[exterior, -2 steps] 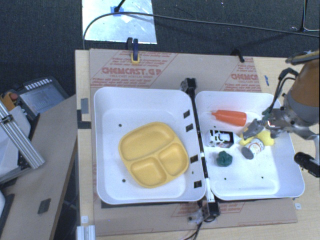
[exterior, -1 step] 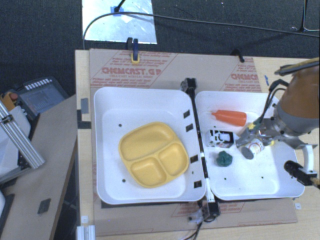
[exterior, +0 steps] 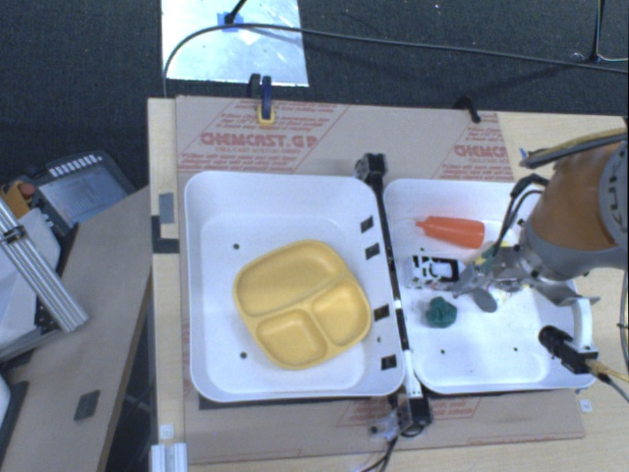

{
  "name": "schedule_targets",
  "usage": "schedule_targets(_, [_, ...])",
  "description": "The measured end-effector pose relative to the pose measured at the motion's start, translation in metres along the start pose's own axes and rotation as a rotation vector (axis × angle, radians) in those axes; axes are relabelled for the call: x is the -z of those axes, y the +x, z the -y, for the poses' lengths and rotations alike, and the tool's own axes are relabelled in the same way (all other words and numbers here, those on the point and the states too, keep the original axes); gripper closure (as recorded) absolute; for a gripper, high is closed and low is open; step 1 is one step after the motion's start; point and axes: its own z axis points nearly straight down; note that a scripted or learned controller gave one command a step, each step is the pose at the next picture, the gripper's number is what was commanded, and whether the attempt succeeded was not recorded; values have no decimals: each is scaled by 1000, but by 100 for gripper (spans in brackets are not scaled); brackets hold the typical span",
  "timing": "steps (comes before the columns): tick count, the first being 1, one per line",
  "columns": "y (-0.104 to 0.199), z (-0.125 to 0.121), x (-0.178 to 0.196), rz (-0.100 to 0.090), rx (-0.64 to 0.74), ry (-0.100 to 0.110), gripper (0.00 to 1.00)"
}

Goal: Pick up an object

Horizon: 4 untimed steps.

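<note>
In the right bin (exterior: pixel 491 352) lie three things: an orange carrot-shaped object (exterior: pixel 452 230) near the far side, a small dark green lump (exterior: pixel 441 311) near the middle, and a black-and-white item (exterior: pixel 433 267) between them. My gripper (exterior: pixel 470 283) hangs low over the bin's middle. It sits just right of the black-and-white item, above and to the right of the green lump. The grey arm with its orange band (exterior: pixel 575 200) reaches in from the right. Nothing is visibly held.
A yellow divided plate (exterior: pixel 300 301) lies in the left bin (exterior: pixel 211 264). A black divider with clips (exterior: pixel 383 264) runs between the bins. A black fitting (exterior: pixel 562 347) of the arm hangs over the right bin's near right corner.
</note>
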Motion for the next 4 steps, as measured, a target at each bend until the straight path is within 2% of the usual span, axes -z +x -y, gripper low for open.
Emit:
schedule_targets(1, [-3, -4, 16, 8, -1, -16, 100])
schedule_targets(2, [-5, -6, 59, -4, 2, 7, 100])
schedule_targets(3, [-7, -4, 123, -3, 2, 4, 100])
schedule_targets(4, [-7, -5, 142, -5, 3, 8, 100])
